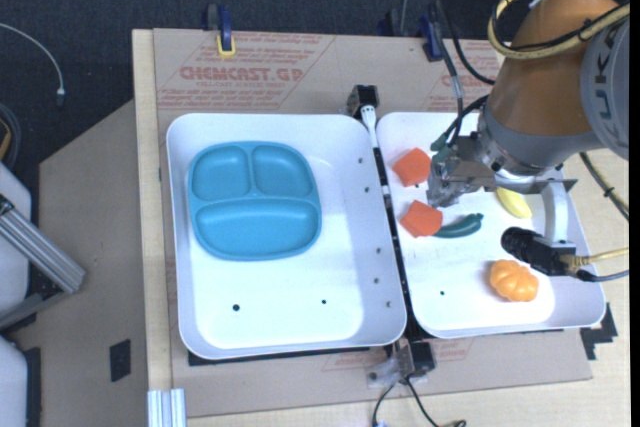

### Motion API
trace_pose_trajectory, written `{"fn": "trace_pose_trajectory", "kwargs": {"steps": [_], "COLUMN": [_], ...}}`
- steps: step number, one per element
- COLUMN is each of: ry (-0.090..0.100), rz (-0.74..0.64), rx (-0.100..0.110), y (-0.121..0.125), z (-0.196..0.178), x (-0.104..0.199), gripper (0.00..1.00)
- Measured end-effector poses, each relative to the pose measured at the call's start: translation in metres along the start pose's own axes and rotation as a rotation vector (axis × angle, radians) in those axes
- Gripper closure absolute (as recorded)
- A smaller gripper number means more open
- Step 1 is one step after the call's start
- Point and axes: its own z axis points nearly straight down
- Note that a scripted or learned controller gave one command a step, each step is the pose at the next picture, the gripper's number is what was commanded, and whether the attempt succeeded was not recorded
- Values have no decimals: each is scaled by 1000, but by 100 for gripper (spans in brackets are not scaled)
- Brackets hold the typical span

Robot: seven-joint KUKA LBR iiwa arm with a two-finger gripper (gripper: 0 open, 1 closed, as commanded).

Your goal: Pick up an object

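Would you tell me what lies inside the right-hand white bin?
Visible: an upper orange-red block, a lower orange-red block, a dark green curved piece, an orange pumpkin-shaped toy, and a yellow piece partly covered. The gripper and arm hide the bin floor beneath them.

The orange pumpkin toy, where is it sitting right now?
In the camera view, the orange pumpkin toy lies in the right bin, near its front right corner, with the yellow banana farther back in the same bin.
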Motion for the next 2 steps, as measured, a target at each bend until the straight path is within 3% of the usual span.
{"fn": "trace_pose_trajectory", "kwargs": {"steps": [2], "ry": [0], "rz": [-2], "rx": [-4], "y": [-12], "z": [-2], "x": [100], "gripper": [100]}}
